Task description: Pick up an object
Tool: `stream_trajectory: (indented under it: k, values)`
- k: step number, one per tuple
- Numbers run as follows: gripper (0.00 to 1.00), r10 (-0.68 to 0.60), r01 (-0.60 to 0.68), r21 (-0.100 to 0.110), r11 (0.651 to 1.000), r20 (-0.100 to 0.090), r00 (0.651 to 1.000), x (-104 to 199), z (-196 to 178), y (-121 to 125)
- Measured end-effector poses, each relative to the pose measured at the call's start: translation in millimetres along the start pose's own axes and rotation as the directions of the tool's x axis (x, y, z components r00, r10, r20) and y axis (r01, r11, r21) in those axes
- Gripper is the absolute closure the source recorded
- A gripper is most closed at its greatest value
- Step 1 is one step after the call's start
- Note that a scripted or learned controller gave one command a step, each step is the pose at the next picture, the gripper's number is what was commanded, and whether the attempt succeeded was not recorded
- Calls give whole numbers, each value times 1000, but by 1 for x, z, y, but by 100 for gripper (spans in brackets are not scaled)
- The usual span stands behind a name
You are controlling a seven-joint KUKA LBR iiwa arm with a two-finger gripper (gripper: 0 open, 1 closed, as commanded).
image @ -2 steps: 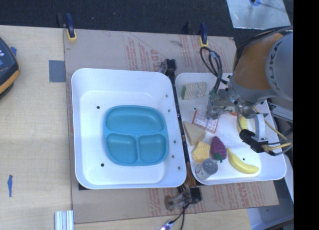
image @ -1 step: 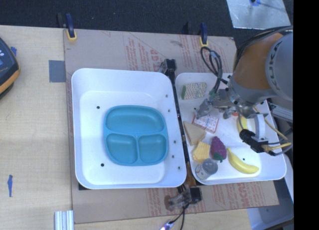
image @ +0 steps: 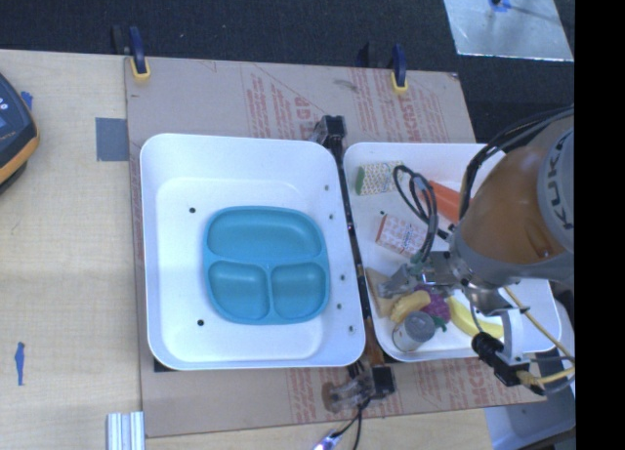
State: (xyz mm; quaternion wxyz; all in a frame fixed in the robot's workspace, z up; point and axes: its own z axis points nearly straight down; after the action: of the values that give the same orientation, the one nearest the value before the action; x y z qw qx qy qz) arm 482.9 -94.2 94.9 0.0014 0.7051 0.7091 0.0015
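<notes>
My gripper is low in the right bin, reaching in under the grey and orange arm. Just below it lie a yellow banana-shaped toy, a small purple piece and a grey round cap. Another yellow piece lies to the right, partly under the wrist. A white packet with red print rests above the gripper. Whether anything is held is hidden by the arm.
The left bin holds a blue divided plate. At the back of the right bin are a green-dotted item, an orange object and a black cable loop. A yellow-edged device sits at the bench's far left.
</notes>
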Motion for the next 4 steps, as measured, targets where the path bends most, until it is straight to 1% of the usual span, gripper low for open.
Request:
stream_trajectory:
  k: [1,2,3,4]
  values:
    - [100,-2,2,1,1000,3,1000,-2,-10,0]
    - [100,2,-2,6,1000,0,1000,-35,4,143]
    - [0,1,-1,6,1000,0,1000,-35,4,143]
    - [100,-2,2,7,1000,1,1000,-36,-7,143]
